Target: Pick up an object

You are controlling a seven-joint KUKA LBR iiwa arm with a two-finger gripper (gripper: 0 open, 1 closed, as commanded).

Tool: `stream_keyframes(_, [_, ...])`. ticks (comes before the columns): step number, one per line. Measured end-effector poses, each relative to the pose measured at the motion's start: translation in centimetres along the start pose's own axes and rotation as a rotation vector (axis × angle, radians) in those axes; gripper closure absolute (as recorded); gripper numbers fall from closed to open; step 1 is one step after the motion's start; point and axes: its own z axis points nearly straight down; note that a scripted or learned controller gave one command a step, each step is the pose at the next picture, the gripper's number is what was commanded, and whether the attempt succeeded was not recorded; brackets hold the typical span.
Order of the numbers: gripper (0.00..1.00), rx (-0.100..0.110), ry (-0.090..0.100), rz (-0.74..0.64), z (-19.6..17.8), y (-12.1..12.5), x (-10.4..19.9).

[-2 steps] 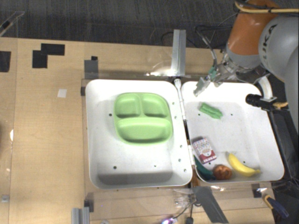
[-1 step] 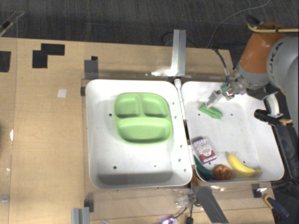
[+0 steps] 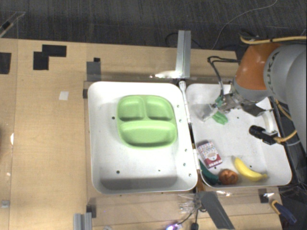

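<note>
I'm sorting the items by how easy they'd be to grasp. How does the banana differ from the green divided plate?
The banana is yellow, small, slim and curved; the green divided plate is pale green, far larger, broad and flat with three compartments. The banana lies in the right bin near its front edge, among other items; the plate sits alone in the middle of the left bin. Both rest untouched, away from the tool.

Left shallow white bin [image 3: 103, 143]: green three-compartment plastic tray [image 3: 145, 120] sits in the upper middle, with open floor along the near and left sides. Right shallow white bin [image 3: 283, 169]: small red-and-white box [image 3: 208, 153], reddish-brown round fruit [image 3: 229, 176] and yellow banana [image 3: 248, 170] crowd the near edge; green item [image 3: 220, 117] lies by the gripper [image 3: 214, 110]; mid-floor is open.
</note>
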Motion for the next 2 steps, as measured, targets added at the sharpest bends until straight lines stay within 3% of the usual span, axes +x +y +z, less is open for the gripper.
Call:
stream_keyframes(1, [1.00,-0.007,0.000,-0.003,-1.3,0.3,0.1])
stream_keyframes(2, [1.00,0.005,0.003,0.073,-12.2,2.4,7.8])
